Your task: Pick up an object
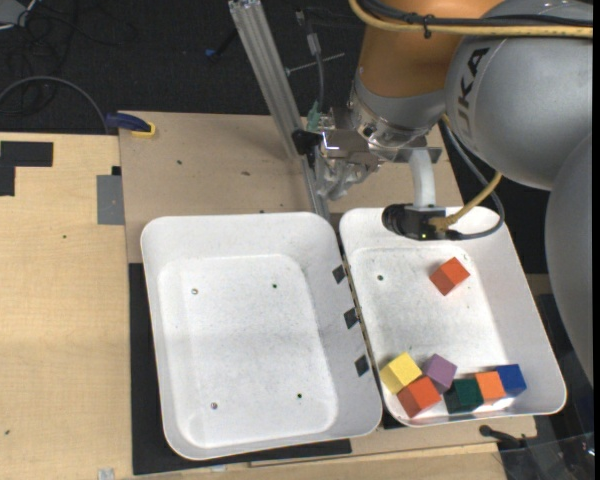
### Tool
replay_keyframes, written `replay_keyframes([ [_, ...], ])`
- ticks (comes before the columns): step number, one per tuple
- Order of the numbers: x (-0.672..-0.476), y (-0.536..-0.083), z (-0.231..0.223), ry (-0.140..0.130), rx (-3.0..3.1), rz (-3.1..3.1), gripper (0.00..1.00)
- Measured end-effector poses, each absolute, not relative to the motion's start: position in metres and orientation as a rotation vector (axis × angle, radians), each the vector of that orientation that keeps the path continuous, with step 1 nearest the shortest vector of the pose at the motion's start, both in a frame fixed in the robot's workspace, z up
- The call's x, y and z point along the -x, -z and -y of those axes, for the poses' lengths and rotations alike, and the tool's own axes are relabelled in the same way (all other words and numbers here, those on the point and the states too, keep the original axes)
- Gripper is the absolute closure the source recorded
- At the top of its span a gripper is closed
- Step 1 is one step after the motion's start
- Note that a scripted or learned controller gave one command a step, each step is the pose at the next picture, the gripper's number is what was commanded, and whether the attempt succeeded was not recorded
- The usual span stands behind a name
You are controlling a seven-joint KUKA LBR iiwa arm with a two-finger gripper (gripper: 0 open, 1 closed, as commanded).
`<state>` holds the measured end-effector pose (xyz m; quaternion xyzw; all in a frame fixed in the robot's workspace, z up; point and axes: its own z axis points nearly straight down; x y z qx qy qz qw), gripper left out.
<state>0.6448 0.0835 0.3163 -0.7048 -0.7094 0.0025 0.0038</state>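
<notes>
We see pincer [340,180] above far rim of right bin [525,298]; cannot tell its state. Lone orange cube [449,275] mid-bin. Yellow [402,371], purple [440,370], red [419,396], green [464,395], orange [491,385], blue [511,378] cubes cluster at near edge. Left bin [160,253] alongside.

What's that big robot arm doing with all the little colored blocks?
The robot arm is meant to pick up a block. Its gripper hangs above the far edge of the bins, near the top of the right bin, with nothing in it that I can see. An orange block lies alone in that bin. The yellow block, purple block, red block, green block, another orange block and blue block cluster at its near edge.
</notes>
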Motion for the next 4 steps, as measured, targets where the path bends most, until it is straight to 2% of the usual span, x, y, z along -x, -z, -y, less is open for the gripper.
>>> replay_keyframes([
  [1,-0.628,-0.469,0.035,0.004,2.232,2.22,1.0],
  [2,-0.637,-0.444,-0.046,-0.004,2.21,2.226,1.0],
  [3,-0.649,-0.342,-0.064,-0.014,2.214,2.218,1.0],
  [4,-0.649,-0.348,-0.063,-0.004,2.222,2.22,0.0],
])
